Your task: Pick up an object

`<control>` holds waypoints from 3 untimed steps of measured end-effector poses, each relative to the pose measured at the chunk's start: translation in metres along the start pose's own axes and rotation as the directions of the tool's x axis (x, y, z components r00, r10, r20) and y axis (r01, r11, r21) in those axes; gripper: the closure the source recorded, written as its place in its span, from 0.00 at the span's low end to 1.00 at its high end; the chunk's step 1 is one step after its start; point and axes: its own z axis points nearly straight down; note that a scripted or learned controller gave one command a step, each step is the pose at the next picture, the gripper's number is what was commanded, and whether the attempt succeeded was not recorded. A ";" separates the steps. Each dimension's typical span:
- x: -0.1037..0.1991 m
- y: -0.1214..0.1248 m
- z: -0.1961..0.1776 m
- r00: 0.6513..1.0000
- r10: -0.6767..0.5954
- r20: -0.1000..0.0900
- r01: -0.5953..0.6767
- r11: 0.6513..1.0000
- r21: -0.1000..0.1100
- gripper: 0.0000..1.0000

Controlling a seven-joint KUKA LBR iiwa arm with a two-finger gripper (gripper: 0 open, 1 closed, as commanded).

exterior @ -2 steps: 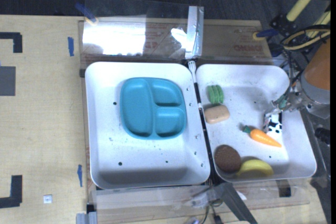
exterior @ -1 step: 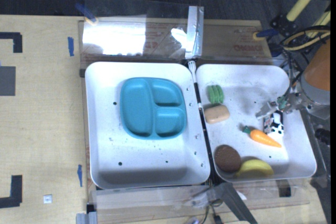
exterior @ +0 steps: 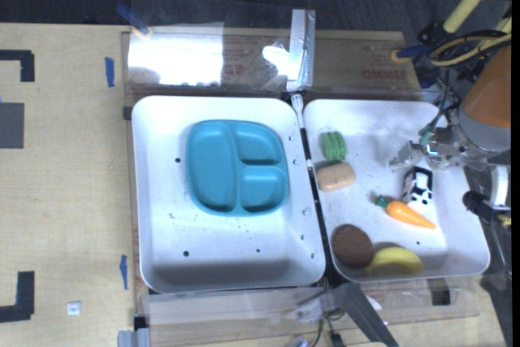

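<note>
**Nothing lifted yet: gripper low over the right bin, beside the carrot**

The pick is not done, as far as the view shows. The gripper point(exterior: 420, 189) sits low in the right bin point(exterior: 370, 122), its black-and-white tip just above the carrot point(exterior: 410, 214), which lies on the bin floor at about 4 o'clock from the bin's centre. Whether the gripper is spread or closed, I cannot tell; nothing is seen raised off the floor. The closing on an object and the lift both appear to remain.

The other candidates all rest in the same bin: a green ridged piece point(exterior: 333, 145) at 10 o'clock, a tan block point(exterior: 335, 176) just below it near the left wall, a brown round object point(exterior: 352, 245) at 7 o'clock, touching a banana point(exterior: 396, 258) at 6 o'clock against the near rim.

Room is best in the bin's upper middle, at 12 o'clock, where the floor is bare. The carrot lies well clear of the walls, but the banana and brown object crowd the near edge. The left bin point(exterior: 154, 175) holds a blue divided tray point(exterior: 238, 166) on the counter point(exterior: 57, 175).
</note>
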 end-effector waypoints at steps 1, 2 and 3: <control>0.002 -0.008 0.019 0.986 -0.170 -0.006 0.170 0.985 0.033 0.00; -0.005 -0.009 0.009 0.986 -0.164 0.004 0.164 0.986 0.034 1.00; 0.086 0.006 -0.100 0.997 -0.075 0.005 0.075 0.997 0.033 1.00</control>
